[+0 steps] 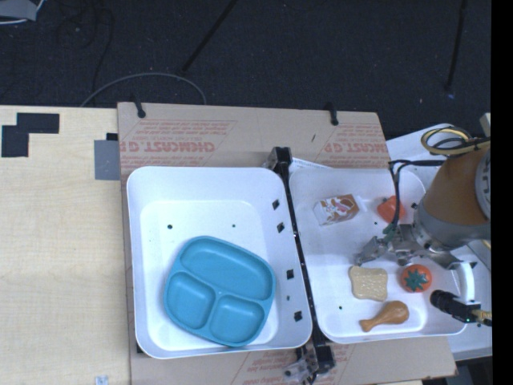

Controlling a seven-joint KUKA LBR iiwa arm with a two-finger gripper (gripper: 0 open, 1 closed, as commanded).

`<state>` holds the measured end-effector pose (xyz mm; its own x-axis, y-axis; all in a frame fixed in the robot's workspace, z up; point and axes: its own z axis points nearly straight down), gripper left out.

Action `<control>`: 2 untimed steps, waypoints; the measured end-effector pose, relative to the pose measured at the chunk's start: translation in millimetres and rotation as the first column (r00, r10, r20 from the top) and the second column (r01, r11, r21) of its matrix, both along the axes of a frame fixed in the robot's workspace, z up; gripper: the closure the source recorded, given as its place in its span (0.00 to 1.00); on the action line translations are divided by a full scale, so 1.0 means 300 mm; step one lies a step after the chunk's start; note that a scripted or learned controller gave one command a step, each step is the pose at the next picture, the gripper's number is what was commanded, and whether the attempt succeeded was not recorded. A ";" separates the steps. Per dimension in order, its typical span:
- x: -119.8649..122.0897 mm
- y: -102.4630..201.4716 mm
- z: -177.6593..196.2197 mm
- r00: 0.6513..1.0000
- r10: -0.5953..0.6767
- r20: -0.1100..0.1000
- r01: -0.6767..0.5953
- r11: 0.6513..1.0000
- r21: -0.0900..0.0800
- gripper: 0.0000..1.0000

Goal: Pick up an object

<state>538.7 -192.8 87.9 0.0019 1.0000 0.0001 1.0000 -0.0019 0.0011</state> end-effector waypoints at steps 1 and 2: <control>-0.003 -0.003 0.034 1.000 -0.001 -0.003 0.001 1.000 0.000 1.00; 0.005 0.014 0.177 1.000 0.003 -0.002 -0.003 1.000 0.001 1.00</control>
